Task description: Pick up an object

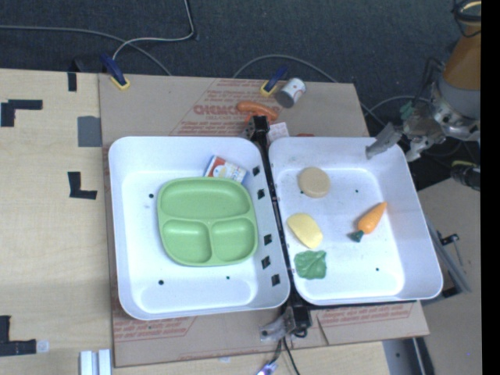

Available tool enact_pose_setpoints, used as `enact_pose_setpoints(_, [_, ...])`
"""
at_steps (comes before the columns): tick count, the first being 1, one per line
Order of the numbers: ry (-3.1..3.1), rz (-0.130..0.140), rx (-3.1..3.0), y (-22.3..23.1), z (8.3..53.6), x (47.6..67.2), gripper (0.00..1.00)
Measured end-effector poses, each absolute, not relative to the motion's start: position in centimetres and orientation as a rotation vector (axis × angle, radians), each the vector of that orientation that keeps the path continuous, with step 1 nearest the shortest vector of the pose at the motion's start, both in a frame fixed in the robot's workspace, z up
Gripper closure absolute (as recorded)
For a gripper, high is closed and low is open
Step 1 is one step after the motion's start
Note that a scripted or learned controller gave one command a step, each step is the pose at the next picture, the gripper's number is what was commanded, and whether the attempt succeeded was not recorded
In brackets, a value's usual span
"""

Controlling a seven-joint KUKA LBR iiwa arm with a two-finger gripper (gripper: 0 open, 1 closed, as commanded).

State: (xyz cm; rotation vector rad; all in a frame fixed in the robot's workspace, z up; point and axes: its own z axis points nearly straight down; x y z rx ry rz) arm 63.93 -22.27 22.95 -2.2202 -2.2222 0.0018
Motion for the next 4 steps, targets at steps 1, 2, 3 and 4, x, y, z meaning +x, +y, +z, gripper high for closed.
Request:
enact_pose_setpoints(1, [-2.225, -0.002, -2.222, -22.4, 8.7, 59.9, 0.0])
enact_pose_setpoints(2, [-2.225, -0.002, -2.221, -17.6, 8.8, 56.0, 0.0])
enact_pose_setpoints(3, [-2.228, -0.004, -2.226, -18.5, 8.7, 52.4, 0.0])
enact_pose_setpoints(4, [-2.229, -0.004, -2.227, -18.6, 9.7, 52.5, 1.0])
